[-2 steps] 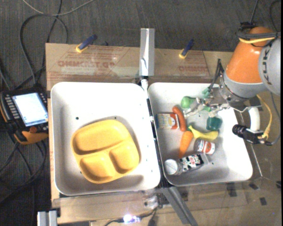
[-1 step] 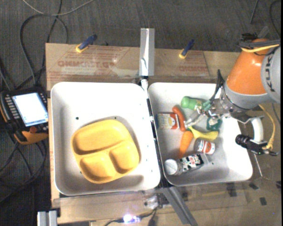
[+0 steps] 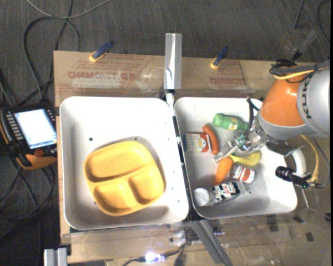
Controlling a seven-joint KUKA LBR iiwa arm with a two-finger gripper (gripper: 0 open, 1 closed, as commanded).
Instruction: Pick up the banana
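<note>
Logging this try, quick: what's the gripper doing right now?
Gripper: low over the right bin, beside the banana; grip state cannot be told.

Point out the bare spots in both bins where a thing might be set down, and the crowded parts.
Left bin: bare floor along the far wall and the left wall, around the yellow tray. Right bin: a bare patch at its far-left corner, another at the near-right corner. Crowded: the right bin's middle, where the gripper hangs over the banana, carrot and green bottle.
</note>
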